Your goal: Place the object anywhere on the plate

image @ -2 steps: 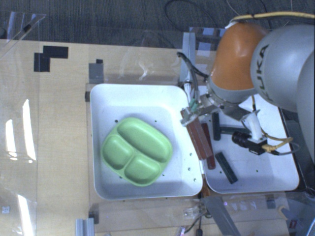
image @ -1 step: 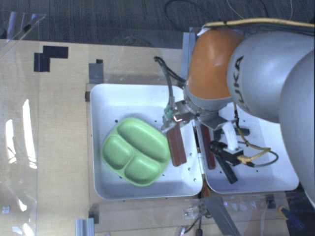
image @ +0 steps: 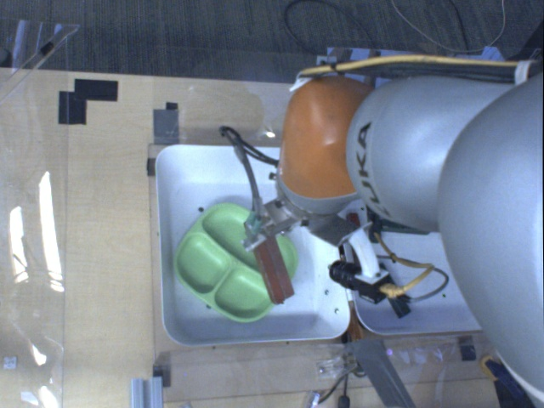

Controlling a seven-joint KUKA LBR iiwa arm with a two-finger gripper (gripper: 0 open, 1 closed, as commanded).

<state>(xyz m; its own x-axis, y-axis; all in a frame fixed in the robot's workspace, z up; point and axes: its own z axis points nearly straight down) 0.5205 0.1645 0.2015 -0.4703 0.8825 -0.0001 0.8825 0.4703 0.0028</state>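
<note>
A green plate (image: 217, 262) with three compartments lies in the left white bin (image: 183, 194). My gripper (image: 265, 230) hangs over the plate's right part, below the arm's orange band. It is shut on the upper end of a brown rectangular block (image: 277, 272). The block slants down and to the right from the fingers, over the plate's right rim. Whether its lower end touches the plate I cannot tell.
The right white bin (image: 425, 317) is mostly hidden under the grey arm. A black cable (image: 242, 164) runs from the gripper up over the left bin. A black connector with yellow wires (image: 370, 283) hangs near the wall between the bins.
</note>
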